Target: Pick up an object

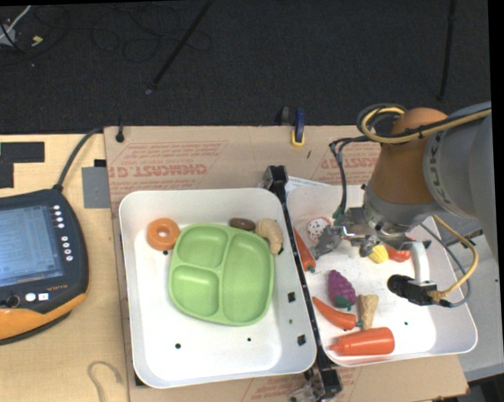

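My gripper (347, 233) hangs low over the upper middle of the right bin (458, 333), under the arm's orange band. Just to its left lies a small white spotted object (318, 227). A yellow piece (376, 252) and a red piece (398, 253) lie just right of and below it. Further toward the front are purple grapes (341, 287), an orange carrot (333, 313), a tan cone (367, 308) and a red-orange bottle-shaped toy (362, 343). I see nothing held in the gripper.
A thin orange-red pepper (304, 249) lies along the right bin's left wall. The left bin (150, 342) holds a green divided plate (221, 273), an orange ring (162, 233), a brown piece (242, 225) and a beige piece (271, 233). A white bar (420, 262) lies right of the gripper.
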`<state>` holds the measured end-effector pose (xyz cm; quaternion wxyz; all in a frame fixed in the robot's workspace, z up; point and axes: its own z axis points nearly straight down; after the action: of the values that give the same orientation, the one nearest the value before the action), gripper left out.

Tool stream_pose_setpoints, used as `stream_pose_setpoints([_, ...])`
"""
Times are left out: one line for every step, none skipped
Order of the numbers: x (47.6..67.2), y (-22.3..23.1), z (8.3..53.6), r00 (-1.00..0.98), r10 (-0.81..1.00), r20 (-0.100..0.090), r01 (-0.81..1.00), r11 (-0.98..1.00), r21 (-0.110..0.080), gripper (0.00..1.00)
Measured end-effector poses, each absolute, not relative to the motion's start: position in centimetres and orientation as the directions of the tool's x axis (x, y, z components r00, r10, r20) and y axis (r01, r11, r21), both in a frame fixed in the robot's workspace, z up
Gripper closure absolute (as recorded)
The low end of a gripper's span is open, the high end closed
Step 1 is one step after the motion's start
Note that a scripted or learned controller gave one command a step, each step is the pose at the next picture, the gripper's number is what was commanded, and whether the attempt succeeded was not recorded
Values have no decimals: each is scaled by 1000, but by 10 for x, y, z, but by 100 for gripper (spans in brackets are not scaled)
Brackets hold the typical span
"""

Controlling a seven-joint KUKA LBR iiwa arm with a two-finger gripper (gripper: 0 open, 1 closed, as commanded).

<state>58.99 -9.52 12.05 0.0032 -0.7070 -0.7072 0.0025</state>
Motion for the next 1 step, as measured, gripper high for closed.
stream_pose_setpoints([593,-100,91,7,1000,-12,1000,-7,12,0])
